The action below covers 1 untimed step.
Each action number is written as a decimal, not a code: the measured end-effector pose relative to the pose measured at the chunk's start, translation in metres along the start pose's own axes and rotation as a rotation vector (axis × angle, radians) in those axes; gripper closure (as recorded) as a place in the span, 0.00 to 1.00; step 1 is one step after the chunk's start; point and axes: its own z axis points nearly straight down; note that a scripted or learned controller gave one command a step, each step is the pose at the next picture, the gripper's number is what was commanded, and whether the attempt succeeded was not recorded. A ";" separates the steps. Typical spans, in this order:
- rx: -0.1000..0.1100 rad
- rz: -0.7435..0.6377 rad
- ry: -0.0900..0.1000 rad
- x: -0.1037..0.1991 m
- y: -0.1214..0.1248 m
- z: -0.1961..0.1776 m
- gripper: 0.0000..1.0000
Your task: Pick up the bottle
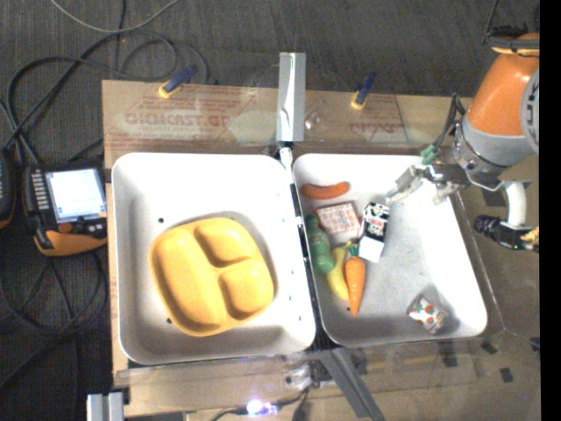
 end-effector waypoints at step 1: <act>-0.040 -0.052 -0.009 -0.015 -0.028 0.072 0.00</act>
